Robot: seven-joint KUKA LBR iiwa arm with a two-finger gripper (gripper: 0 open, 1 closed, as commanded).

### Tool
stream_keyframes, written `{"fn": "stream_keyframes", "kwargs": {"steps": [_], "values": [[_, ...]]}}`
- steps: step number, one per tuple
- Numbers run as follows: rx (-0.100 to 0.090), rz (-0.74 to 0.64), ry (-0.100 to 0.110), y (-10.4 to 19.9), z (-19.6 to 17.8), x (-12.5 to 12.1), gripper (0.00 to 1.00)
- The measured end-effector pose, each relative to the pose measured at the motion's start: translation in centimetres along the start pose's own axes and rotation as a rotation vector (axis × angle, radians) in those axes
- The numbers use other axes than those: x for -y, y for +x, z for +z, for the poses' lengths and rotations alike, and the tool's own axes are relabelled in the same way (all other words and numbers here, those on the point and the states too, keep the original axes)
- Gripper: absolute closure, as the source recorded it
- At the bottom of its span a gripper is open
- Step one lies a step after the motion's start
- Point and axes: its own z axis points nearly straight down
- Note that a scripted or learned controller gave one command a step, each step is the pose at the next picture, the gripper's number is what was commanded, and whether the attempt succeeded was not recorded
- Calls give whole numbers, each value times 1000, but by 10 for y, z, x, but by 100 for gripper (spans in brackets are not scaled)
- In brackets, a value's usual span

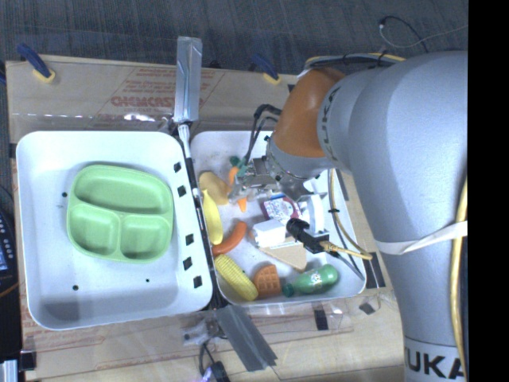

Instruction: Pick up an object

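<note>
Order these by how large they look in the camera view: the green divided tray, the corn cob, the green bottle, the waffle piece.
1. green divided tray, by far the largest
2. corn cob and green bottle, alike in length, so not ranked
3. waffle piece, smallest

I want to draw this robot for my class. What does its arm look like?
The arm is big, round and smooth, mostly light grey, with a shiny orange band near the wrist. White letters "UKA" show low on its body. Thin black cables loop beside the wrist, and the end effector is small, metal grey and boxy.
</note>
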Motion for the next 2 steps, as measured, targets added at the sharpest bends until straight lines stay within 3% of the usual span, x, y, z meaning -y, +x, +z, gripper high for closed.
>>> {"fn": "stream_keyframes", "kwargs": {"steps": [1, 2], "values": [[-2, 91, -3, 27, -111, -29, 100], [-4, -125, 12, 53, -87, -46, 100]]}}
